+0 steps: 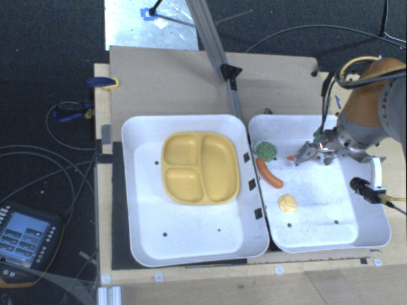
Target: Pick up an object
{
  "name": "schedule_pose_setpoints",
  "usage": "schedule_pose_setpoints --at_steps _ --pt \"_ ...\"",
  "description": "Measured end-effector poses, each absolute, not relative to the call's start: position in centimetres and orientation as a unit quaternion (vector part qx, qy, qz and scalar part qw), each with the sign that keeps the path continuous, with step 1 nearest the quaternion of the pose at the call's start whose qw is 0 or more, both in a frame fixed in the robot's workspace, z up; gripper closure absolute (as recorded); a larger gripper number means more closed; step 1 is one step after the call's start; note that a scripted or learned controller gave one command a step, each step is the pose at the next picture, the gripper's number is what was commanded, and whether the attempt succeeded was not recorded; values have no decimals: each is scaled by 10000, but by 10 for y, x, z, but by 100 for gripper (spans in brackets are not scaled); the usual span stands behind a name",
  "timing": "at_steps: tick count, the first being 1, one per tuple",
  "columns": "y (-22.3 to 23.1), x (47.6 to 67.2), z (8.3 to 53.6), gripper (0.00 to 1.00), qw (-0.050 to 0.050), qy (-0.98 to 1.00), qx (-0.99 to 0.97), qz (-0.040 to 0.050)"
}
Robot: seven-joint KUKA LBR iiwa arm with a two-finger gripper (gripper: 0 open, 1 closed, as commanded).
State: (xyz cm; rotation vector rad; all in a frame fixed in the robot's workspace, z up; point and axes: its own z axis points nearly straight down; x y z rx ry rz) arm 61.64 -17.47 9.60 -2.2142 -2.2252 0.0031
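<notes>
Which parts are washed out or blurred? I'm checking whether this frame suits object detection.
Camera view: both white bins glare bright, rims nearly washed out; gripper soft and slightly blurred; yellow plate, carrot and broccoli stay distinct.

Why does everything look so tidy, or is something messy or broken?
Nothing stands out. The yellow divided plate lies flat in the left bin; the broccoli, the sausage and a yellow piece lie apart in the right bin, unspilled.

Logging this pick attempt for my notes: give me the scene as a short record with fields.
left bin: yellow divided plate
right bin: green toy, orange sausage-like toy, pale yellow toy
gripper: low over the right bin, right of the green toy
held object: none visible
arm: enters from the right
</notes>
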Motion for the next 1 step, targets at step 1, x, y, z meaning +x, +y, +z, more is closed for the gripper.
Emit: schedule_pose_setpoints --at_steps 1 --pt "-175 619 110 100 -17 -7092 -7050 -11"
